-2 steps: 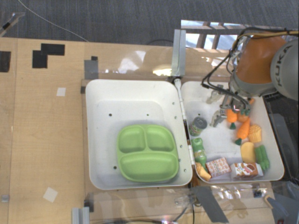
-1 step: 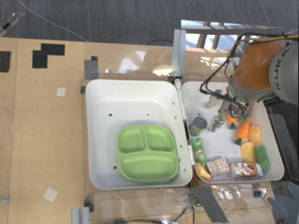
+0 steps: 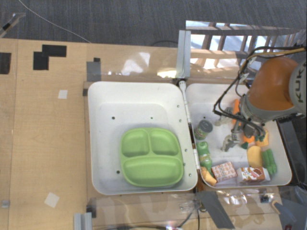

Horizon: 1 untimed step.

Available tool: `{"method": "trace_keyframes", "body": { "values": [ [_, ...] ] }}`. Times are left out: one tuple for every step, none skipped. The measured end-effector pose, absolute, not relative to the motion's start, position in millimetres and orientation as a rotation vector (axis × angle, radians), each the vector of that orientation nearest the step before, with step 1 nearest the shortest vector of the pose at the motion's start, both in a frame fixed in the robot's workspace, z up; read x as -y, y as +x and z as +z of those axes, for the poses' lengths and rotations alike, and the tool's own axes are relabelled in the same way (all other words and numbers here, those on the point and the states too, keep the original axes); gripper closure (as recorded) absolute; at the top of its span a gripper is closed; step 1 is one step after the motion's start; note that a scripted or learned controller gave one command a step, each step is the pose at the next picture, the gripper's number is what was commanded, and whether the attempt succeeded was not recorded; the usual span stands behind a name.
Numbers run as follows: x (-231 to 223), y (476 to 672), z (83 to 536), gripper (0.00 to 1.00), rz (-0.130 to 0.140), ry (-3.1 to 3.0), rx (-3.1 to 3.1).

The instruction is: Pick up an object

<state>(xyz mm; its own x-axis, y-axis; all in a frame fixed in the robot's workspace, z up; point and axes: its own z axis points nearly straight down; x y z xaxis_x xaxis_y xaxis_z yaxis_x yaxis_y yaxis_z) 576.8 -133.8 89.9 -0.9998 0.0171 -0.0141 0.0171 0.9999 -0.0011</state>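
My gripper point(image 3: 231, 143) hangs over the middle of the right bin point(image 3: 206, 96), below the orange wrist band. Its metal fingers point down toward the bin floor with nothing seen between them. Around it lie several small items: a grey can point(image 3: 205, 127), a green bottle point(image 3: 203, 151), a yellow piece point(image 3: 254, 155), a green vegetable point(image 3: 269, 161), an orange piece point(image 3: 249, 138) partly under the wrist, a red-and-white packet point(image 3: 224, 171) and a red carton point(image 3: 252, 175).
A green divided plate point(image 3: 151, 156) lies in the left bin point(image 3: 105, 128). A metal divider rail point(image 3: 188, 123) separates the two bins. Black cables point(image 3: 225, 99) loop off the arm over the right bin's back half.
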Motion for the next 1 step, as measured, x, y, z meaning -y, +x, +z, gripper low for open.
{"method": "trace_keyframes", "body": {
  "values": [
    [123.0, 663.0, 105.9, 0.00, 0.000, -0.060, -3.129]
  ]
}}
